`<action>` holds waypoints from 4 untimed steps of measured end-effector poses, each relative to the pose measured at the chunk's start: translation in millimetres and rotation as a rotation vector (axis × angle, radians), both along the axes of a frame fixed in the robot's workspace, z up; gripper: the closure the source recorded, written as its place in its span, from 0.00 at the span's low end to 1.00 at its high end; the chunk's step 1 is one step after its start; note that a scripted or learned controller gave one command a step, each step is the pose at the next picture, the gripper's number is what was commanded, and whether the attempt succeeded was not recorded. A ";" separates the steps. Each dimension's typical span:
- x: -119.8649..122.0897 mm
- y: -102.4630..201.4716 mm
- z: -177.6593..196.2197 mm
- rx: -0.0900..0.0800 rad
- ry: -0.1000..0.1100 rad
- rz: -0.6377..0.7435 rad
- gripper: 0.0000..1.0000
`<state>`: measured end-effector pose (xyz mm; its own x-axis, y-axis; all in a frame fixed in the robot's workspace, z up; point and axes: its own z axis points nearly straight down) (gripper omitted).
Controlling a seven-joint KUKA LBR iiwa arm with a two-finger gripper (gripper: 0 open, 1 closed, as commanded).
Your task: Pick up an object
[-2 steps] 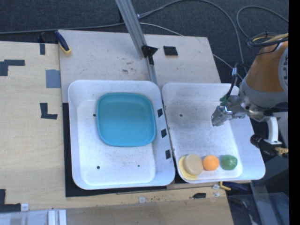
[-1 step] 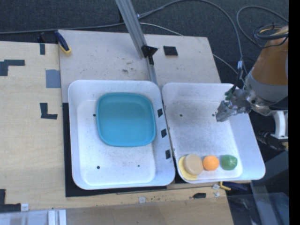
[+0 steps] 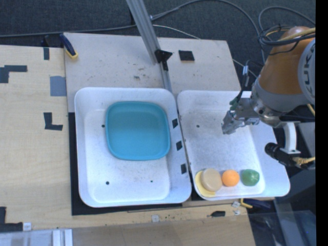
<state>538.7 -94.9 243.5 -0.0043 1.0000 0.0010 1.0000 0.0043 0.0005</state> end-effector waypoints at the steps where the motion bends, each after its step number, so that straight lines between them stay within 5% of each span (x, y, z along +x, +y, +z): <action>1: -14.1 54.8 -11.0 0.000 0.002 0.000 1.00; 4: -35.3 194.1 -9.0 0.000 0.001 0.000 1.00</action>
